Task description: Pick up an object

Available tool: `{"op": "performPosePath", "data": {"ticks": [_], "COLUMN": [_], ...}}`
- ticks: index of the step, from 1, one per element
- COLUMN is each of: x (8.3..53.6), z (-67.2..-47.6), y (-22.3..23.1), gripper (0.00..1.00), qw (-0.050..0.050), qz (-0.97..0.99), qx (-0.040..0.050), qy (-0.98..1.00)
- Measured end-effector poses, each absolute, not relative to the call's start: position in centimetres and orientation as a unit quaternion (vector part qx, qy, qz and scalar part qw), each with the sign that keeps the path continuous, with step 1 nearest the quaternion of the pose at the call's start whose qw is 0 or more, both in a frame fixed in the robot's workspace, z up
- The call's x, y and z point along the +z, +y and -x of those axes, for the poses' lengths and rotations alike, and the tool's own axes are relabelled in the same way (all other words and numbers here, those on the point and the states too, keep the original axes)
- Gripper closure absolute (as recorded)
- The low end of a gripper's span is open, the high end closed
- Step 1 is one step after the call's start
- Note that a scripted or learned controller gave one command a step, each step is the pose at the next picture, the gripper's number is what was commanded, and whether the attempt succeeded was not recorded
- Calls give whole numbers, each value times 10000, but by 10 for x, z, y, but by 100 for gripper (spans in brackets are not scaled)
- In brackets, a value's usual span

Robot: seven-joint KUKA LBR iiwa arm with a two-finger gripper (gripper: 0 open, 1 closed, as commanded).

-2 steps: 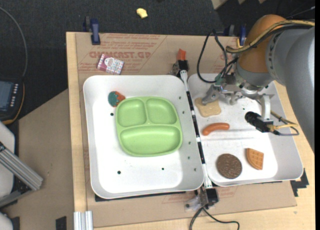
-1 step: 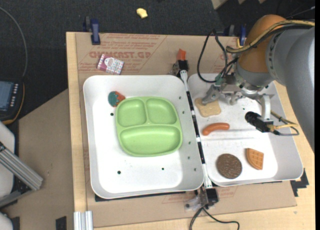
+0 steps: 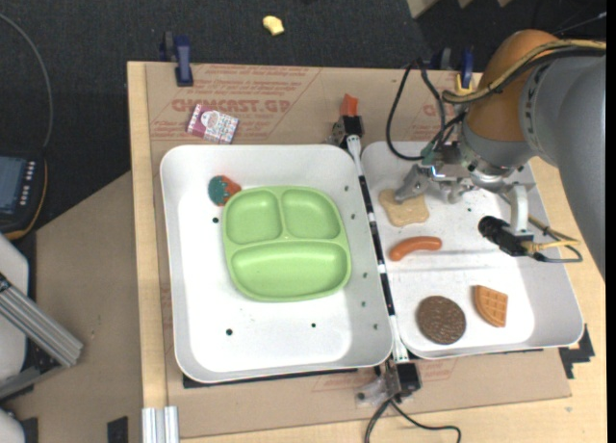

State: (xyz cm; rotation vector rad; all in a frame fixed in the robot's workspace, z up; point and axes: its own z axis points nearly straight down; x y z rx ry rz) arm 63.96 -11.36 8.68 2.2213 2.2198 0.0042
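We see the gripper (image 3: 416, 184) low in the far part of the right bin (image 3: 549, 306), over or just beside a pale toast slice (image 3: 404, 210); we cannot tell whether it is open or closed. The toast looks to us like a light, stiff, flat toy (probably smooth, so a little slippery), best pinched across its thin edges. The right bin holds one toast slice, one orange sausage (image 3: 414, 247), one round brown cookie (image 3: 441, 320) and one waffle piece (image 3: 490, 305). The left bin (image 3: 192, 268) holds one green three-part plate (image 3: 286, 242) and one small teal-and-red toy (image 3: 224, 189).
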Motion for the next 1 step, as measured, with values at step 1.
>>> {"op": "performPosePath", "data": {"ticks": [1], "x": [87], "z": [-626], "y": [-101], "gripper": [0], "qw": [20], "qz": [-7072], "qx": [11], "qy": [7070]}}
